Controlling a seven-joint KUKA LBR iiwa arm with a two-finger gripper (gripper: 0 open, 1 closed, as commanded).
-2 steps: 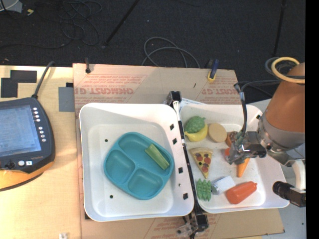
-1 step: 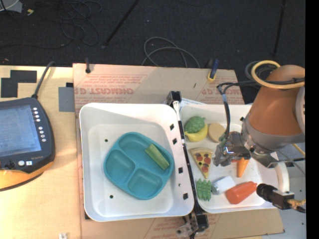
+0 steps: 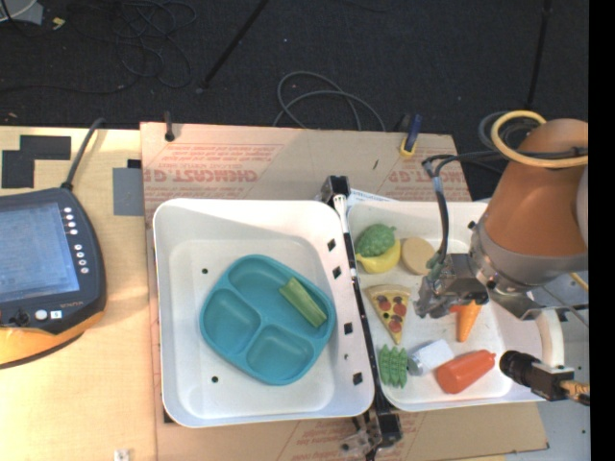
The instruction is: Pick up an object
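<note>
The arm reaches in from the right over the right bin (image 3: 500, 400). Its gripper (image 3: 440, 298) hangs low in the middle of that bin. Just left of it lies a pizza slice toy (image 3: 390, 311). An orange carrot (image 3: 466, 321) lies against its right side, partly under the wrist. A yellow-green fruit (image 3: 377, 245) and a tan round piece (image 3: 417, 254) sit at the bin's far side. Near the front edge are a green leafy piece (image 3: 393, 365), a small white and grey piece (image 3: 430, 355) and a red pepper-like toy (image 3: 464, 371).
The left bin (image 3: 178, 257) holds a teal divided plate (image 3: 252, 332) with a green strip (image 3: 304, 302) on its right part. A dark ridge (image 3: 346, 286) separates the two bins. A tablet-like device (image 3: 43, 257) lies on the bench at far left.
</note>
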